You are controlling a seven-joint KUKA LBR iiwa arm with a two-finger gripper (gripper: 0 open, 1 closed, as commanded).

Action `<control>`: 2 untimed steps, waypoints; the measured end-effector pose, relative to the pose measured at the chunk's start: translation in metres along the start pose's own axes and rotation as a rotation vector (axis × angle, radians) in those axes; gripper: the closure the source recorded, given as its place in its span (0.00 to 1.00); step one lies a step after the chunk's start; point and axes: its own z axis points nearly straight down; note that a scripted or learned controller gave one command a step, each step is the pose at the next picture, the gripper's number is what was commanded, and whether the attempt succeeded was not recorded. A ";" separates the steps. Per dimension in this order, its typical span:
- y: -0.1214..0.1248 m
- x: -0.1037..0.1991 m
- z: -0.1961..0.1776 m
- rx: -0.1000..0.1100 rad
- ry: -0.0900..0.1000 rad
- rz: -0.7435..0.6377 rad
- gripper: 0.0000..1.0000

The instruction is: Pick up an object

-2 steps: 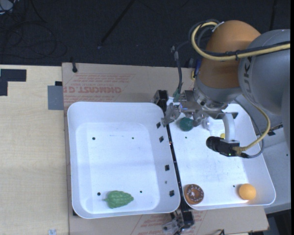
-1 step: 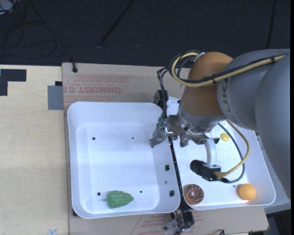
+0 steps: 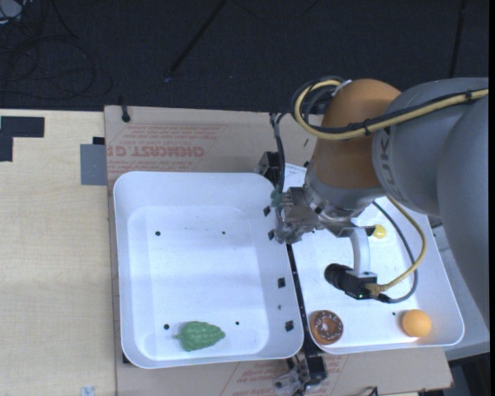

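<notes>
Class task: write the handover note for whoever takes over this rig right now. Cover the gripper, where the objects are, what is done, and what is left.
Gripper: low over the seam between the bins, at the right bin's left edge; nothing seen held.
Objects: green lump at the front of the left bin; donut and orange ball at the front of the right bin; small yellow piece near the arm.
Done: no pick visible.
Left: grasp and lift one object.

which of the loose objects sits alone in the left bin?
The green lump, near the left bin's front wall. The donut and the orange ball both lie in the right bin.
</notes>
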 end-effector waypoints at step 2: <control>0.000 0.085 0.113 -0.005 -0.002 -0.001 1.00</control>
